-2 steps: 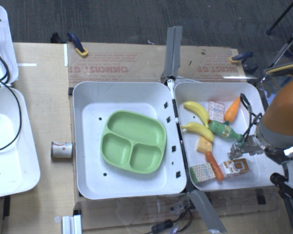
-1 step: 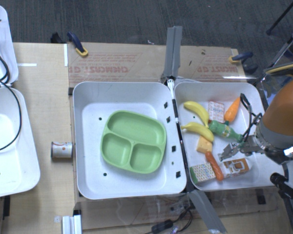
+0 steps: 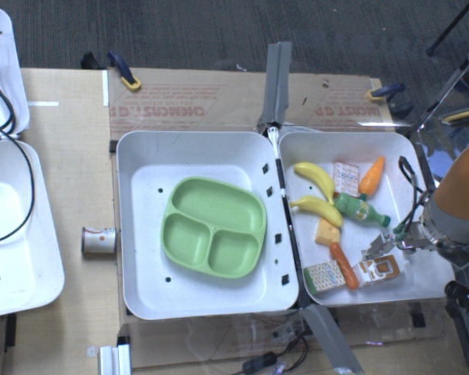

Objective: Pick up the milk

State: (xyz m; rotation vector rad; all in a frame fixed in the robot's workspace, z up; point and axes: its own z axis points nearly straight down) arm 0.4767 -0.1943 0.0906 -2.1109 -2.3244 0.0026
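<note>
- Milk (image 3: 381,268), a small carton, lies flat near the front edge of the right bin (image 3: 391,143), just right of the carrot (image 3: 343,264).
- Gripper (image 3: 377,247) sits right above the milk's upper-left end, maybe touching; can't tell finger state.
- Carton's long axis runs roughly left-right, tilted slightly.

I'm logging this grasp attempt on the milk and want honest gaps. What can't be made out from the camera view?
- Gripper: too small and blurred to tell its state, or whether it touches the milk carton.
- Milk carton: its print is too small to read; the gripper covers its upper edge.
- Arm: cut off by the right edge.
- Small box: its label is unreadable, and a carrot overlaps its side.
</note>
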